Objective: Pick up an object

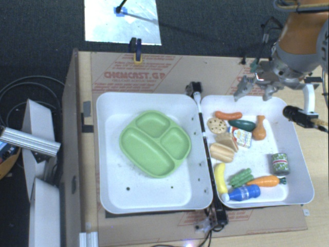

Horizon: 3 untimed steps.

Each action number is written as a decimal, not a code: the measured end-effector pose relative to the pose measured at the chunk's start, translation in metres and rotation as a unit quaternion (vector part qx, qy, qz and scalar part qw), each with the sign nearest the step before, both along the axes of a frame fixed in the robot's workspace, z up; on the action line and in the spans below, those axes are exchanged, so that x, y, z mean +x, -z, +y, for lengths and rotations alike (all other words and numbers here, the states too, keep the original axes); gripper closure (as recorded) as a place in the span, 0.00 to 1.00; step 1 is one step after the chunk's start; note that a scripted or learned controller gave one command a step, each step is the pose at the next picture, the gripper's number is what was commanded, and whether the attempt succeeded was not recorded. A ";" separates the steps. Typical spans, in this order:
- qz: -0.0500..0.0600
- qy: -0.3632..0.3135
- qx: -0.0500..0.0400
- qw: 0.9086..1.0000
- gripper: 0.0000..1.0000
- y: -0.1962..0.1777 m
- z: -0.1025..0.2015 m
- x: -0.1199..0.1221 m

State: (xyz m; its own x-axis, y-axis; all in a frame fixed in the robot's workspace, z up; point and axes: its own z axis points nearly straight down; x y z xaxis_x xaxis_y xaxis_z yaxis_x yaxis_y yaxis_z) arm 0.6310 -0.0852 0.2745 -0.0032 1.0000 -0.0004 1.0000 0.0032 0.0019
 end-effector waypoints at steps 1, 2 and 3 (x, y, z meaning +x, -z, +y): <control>0.003 0.001 0.001 1.000 0.00 0.078 0.000 -0.014; -0.005 0.001 0.000 1.000 0.00 0.176 -0.029 0.034; 0.000 0.000 0.001 1.000 1.00 0.170 -0.029 0.032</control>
State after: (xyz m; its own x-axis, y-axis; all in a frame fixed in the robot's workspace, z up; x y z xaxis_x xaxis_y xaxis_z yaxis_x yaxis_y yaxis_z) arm 0.6633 -0.1142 0.1048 -0.0026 1.0000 0.0007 1.0000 0.0026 0.0011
